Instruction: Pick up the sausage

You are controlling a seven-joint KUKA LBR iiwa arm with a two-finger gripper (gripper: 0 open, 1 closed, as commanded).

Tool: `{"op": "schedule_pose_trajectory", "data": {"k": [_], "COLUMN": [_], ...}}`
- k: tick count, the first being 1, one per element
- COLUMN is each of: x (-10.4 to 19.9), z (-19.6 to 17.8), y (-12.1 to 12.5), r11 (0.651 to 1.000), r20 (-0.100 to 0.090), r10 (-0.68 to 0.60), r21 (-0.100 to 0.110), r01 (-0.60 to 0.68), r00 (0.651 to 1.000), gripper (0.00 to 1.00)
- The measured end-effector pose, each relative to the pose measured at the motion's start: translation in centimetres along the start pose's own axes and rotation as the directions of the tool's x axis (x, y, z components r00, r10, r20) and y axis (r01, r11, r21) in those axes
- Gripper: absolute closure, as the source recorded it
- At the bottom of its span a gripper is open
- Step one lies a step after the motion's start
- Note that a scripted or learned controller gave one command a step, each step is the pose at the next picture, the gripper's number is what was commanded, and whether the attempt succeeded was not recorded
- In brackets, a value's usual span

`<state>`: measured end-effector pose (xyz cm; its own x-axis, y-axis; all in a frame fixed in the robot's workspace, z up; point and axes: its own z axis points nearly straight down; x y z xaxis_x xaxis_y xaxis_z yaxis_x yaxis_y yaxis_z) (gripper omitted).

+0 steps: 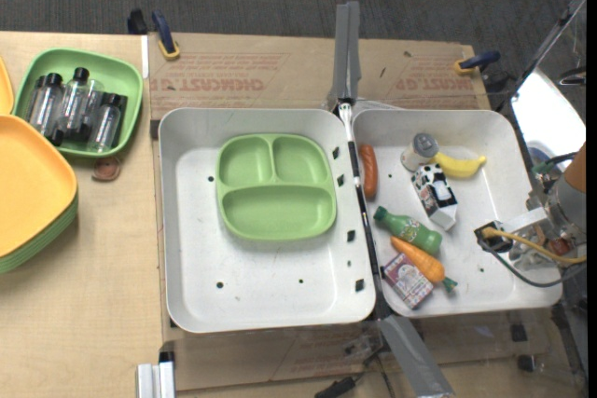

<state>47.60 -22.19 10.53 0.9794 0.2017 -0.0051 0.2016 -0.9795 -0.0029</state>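
Note:
The sausage (369, 171) is a short orange-red link lying lengthwise against the left wall of the right bin (485, 289). Nothing touches it. My gripper (552, 236) sits low at the right rim of the same bin, far to the right of the sausage and mostly cut off by the view's edge. Several other items lie between it and the sausage.
The right bin also holds a green bottle (408, 230), a carrot (420, 258), a pink packet (407, 281), a milk carton (437, 194), a banana (462, 165) and a grey cap (424, 144). A green divided plate (277, 185) lies in the left bin.

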Motion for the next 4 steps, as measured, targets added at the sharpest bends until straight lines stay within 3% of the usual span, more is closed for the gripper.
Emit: {"op": "schedule_pose_trajectory", "data": {"k": [2,3,4], "x": [2.4,1.6,0.8], "z": [-2.1,1.6,1.5], "y": [-11.2,-7.9,-3.6], "r11": [0.995,0.939,0.998], "r20": [0.000,0.001,-0.001], "r10": [-0.099,-0.343,-0.064], "r21": [0.000,0.001,-0.001], "r01": [0.099,0.343,0.064], "r00": [0.995,0.939,0.998], "gripper": [1.00,1.00,1.00]}}
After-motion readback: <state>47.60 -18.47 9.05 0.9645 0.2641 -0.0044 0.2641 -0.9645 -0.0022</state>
